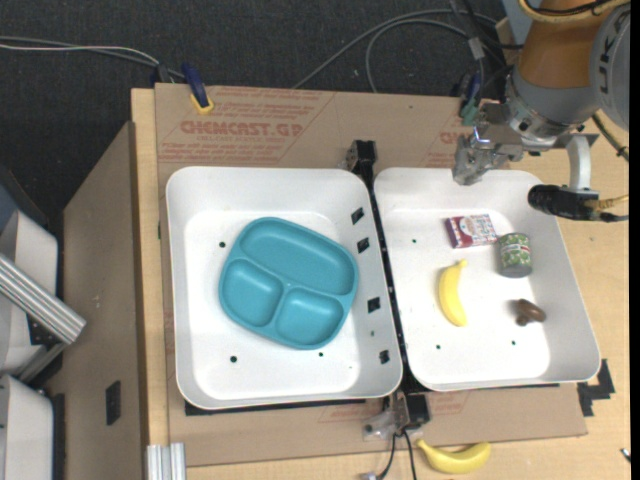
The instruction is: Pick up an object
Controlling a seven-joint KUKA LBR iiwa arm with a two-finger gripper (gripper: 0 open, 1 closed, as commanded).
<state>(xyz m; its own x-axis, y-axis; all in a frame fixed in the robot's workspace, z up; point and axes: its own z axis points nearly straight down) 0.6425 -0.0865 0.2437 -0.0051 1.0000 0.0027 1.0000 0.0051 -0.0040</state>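
Note:
The right bin (560, 368) holds a yellow banana (452, 293), a small maroon and white box (470, 230), a green can (516, 253) and a small brown lump (528, 313). My gripper (470, 166) hangs over the back rim of the right bin, above and behind the box. Nothing shows between its fingers. The arm's orange band rises behind it at the upper right.
A blue divided plate (287, 281) lies in the left bin (190, 368). Black clips run along the seam between the bins. A second banana (458, 456) lies on the bench in front of the bins. Cables trail across the back.

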